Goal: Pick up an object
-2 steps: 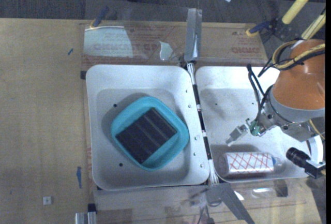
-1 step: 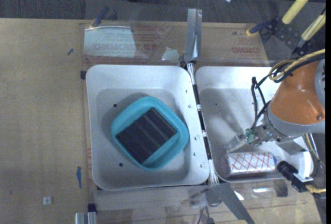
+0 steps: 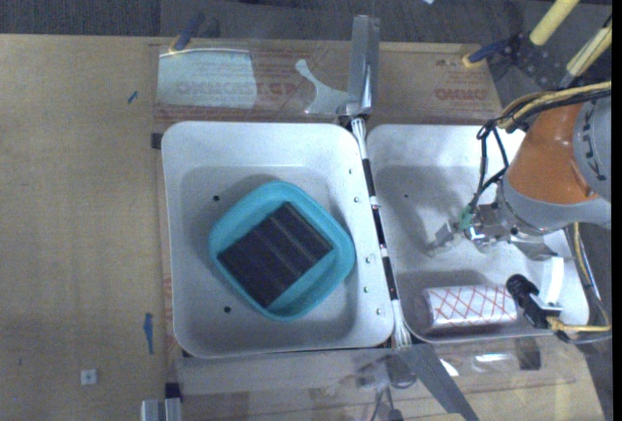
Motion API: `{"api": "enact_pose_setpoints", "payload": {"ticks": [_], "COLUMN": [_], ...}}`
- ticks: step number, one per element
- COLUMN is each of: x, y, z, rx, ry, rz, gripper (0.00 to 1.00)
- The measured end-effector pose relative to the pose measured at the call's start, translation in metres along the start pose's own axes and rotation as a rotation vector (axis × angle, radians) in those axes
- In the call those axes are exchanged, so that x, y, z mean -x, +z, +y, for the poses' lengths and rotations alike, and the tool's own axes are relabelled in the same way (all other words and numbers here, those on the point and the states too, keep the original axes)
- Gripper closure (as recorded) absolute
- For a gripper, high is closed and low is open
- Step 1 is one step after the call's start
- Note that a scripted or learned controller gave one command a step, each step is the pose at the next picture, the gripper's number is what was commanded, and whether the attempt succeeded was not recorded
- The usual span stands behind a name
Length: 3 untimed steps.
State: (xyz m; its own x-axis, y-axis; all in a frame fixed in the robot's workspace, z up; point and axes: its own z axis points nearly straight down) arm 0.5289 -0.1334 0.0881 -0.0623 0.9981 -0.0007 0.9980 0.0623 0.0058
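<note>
Smooth glossy white plastic bins (image 3: 185, 215); matt wood surface (image 3: 68, 215); shiny teal plastic tub (image 3: 335, 259); crinkly red-white patterned wrapper (image 3: 471, 304); clear plastic sheet (image 3: 209, 79).

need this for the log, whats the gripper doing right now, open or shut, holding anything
Gripper: over the right bin, nothing seen between its fingers; open or shut cannot be told.

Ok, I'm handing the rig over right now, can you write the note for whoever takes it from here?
Tool: over the right bin, near its middle; nothing seen between its fingers, open or shut not clear.
Red-and-white patterned packet: lies flat at the near edge of the right bin, apart from the tool.
Teal tray with a dark ridged block in it: in the left bin.
Done: nothing picked up yet.
Left: grasp one object and lift it; the packet is nearest.
</note>
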Motion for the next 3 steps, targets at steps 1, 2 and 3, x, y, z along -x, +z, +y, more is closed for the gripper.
{"api": "enact_pose_setpoints", "payload": {"ticks": [1,2,3], "x": [-0.004,0.039,0.059], "y": [0.0,-0.054,-0.089], "z": [0.081,0.074,0.006], "rx": [0.002,-0.004,-0.008], "ry": [-0.091,0.136,0.367], "rz": [-0.002,-0.002,0.0], "gripper": [0.0,0.0,0.0]}}
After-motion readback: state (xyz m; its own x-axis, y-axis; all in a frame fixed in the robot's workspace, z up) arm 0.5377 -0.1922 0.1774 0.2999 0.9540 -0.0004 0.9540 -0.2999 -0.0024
